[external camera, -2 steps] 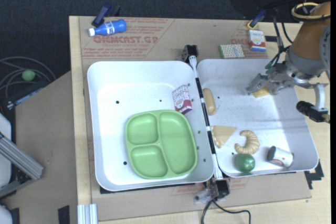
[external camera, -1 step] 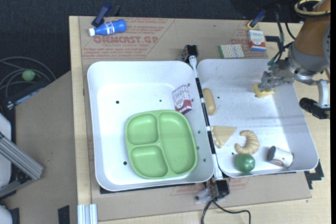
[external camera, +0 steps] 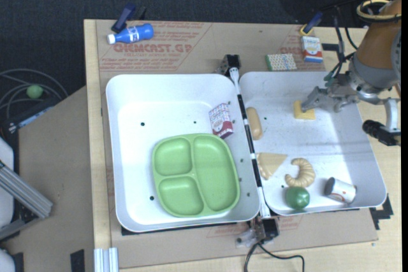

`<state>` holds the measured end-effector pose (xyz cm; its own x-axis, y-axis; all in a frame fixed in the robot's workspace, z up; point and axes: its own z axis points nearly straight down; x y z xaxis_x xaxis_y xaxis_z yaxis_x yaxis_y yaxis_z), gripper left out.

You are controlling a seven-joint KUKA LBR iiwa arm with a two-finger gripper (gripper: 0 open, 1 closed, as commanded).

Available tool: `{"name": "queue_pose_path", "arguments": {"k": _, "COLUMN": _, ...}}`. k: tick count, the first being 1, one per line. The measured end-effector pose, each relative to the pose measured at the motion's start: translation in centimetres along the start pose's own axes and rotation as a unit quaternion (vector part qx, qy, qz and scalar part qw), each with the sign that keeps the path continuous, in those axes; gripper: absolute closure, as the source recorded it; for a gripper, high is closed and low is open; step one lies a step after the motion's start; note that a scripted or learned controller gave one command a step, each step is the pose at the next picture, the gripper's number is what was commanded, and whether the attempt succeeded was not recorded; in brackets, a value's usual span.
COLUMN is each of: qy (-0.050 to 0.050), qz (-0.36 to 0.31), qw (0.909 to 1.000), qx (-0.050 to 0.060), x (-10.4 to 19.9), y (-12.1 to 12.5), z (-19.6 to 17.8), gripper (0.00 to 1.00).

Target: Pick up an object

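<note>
The gripper (external camera: pixel 317 100) hangs just right of the yellow block (external camera: pixel 305 111) in the right bin (external camera: pixel 357 137), so that's probably the target. Whether it's open or shut is hard to tell from this angle. The block looks light and stiff, best pinched across its flat sides. The croissant (external camera: pixel 301 170), green ball (external camera: pixel 296 198) and cheese wedge (external camera: pixel 270 164) sit well below the block, out of the way.
</note>
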<state>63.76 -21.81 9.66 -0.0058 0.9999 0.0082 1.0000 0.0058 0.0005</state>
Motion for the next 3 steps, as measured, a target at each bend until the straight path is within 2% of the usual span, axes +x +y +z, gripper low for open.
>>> {"name": "queue_pose_path", "arguments": {"k": 1, "qy": -0.005, "qz": 0.002, "qw": 1.0000, "qx": -0.004, "x": 6.9, "y": 1.1, "z": 0.8, "gripper": 0.00}}
{"name": "queue_pose_path", "arguments": {"k": 2, "qy": -0.003, "qz": 0.002, "qw": 1.0000, "qx": 0.001, "x": 11.5, "y": 3.0, "z": 1.0, "gripper": 0.00}}
{"name": "queue_pose_path", "arguments": {"k": 3, "qy": -0.004, "qz": 0.003, "qw": 1.0000, "qx": 0.001, "x": 12.5, "y": 2.6, "z": 1.0, "gripper": 0.00}}
